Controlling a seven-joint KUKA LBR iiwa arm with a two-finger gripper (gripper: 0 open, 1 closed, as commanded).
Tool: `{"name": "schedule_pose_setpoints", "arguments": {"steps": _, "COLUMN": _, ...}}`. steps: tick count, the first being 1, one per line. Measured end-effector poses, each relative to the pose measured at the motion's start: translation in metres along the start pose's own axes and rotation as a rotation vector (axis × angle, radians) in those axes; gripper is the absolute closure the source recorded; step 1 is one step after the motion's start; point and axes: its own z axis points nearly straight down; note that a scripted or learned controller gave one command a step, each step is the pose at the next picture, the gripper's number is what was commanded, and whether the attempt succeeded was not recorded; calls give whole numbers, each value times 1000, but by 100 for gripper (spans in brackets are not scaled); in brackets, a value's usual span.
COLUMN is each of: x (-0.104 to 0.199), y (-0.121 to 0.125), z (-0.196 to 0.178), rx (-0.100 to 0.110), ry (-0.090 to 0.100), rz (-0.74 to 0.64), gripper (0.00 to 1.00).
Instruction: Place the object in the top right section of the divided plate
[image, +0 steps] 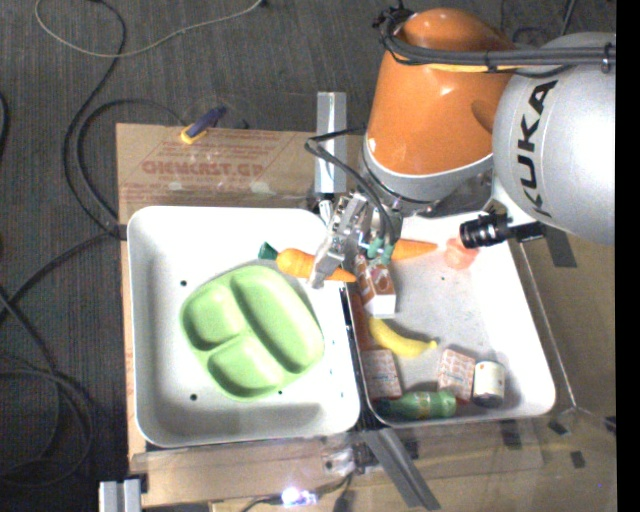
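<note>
Camera view: end effector (335, 262) at left bin's (150, 330) upper right rim, grips orange carrot (297, 263), its right end hidden by fingers. Green divided plate (252, 332) sits just below-left, apart. Banana (400, 340) in right bin (530, 330); arm covers that bin's top.

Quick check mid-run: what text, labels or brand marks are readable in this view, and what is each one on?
"KUKA": black letters running down the arm's grey housing.
Red print on the cardboard sheet: too faint and blurred to read.
Small boxes and can in the right bin: labels too small to read.
</note>
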Motion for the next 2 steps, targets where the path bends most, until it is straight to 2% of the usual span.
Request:
{"name": "schedule_pose_setpoints", "arguments": {"steps": 1, "x": 65, "y": 1, "z": 124, "rx": 0, "ry": 5, "rz": -31, "gripper": 100}}
{"name": "schedule_pose_setpoints", "arguments": {"steps": 2, "x": -45, "y": -18, "z": 77, "rx": -3, "ry": -2, "rz": -506, "gripper": 100}}
